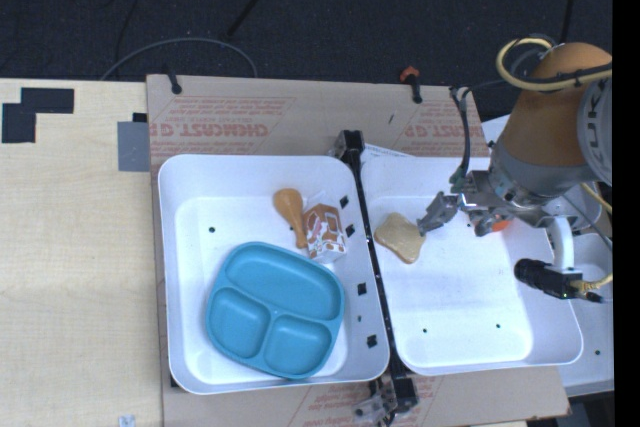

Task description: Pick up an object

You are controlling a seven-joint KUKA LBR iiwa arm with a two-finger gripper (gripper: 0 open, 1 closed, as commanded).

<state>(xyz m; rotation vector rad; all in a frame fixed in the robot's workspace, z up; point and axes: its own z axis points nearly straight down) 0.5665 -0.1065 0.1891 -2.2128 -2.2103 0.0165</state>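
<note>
Reaching in from three o'clock, the arm [548,130] holds its end effector [445,210] low over the right bin [480,340], fingers spread apart with nothing between them. A tan, bread-like slice [399,237] lies in that bin near the divider, just off the fingertips toward eight o'clock, close but apart. Its long axis runs roughly from ten to four o'clock. It looks flat, matte and soft-edged, so closing across the short width seems the likelier hold.

On the counter [70,235], the left bin [180,215] carries a glossy blue divided tray [275,308], a smooth wooden spoon [292,213] and a crinkled orange-and-white packet [324,230], all farther off toward nine o'clock.
</note>
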